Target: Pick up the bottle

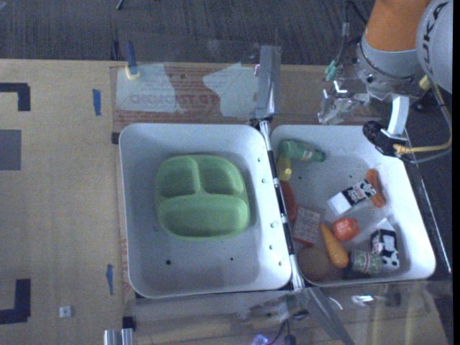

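Closest to you, along the lower edge of the right bin [421, 218], a green can [366, 262] lies beside a black-and-white carton [386, 244], with a brown round thing [314, 263] in the lower left corner of that bin.

Now look to the upper right of the frame. You see the gripper [336, 110] hanging just beyond the bin's far rim, over the bare bench, and it holds nothing you can see. You cannot tell from this slant whether it is spread or pressed together. Behind it, the grey wrist and the orange band [392, 20] rise toward the top right corner.

The bottle [302, 150] is the green one lying on its side in the upper left corner of the right bin, below and a little left of the gripper and apart from it. Just beside it, at its lower left, you find a small yellow piece [284, 167], and below that a long red piece [289, 200] runs down along the bin's left wall. A pink packet [307, 223] lies flat next to it.

Toward the middle of that bin sit a white carton [353, 195], an orange carrot [374, 187] touching its right end, a red-orange lump [346, 228] and a second carrot [333, 244].

The left bin [133, 192] holds a green divided plate [203, 196] near its middle.
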You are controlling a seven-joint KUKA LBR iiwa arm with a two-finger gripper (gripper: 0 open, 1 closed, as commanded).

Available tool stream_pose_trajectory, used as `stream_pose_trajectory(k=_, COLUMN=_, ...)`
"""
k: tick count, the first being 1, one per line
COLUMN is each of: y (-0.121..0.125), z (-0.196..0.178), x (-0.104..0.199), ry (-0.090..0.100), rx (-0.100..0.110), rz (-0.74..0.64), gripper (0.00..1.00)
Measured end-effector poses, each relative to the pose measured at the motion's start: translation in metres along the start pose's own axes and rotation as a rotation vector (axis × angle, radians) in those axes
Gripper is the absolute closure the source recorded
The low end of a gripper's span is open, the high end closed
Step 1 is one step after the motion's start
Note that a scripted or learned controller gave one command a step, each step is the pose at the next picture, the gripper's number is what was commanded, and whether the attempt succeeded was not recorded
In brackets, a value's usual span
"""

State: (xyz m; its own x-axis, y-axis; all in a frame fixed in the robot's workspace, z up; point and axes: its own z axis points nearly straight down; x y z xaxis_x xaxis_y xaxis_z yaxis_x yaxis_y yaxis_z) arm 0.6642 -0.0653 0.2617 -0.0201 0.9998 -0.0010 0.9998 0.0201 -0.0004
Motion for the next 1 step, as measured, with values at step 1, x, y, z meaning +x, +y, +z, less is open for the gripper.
stream_pose_trajectory(k=1, y=-0.0508, z=0.0798, x=0.0173, ry=0.002, rx=0.005, rz=0.218, gripper=1.00)
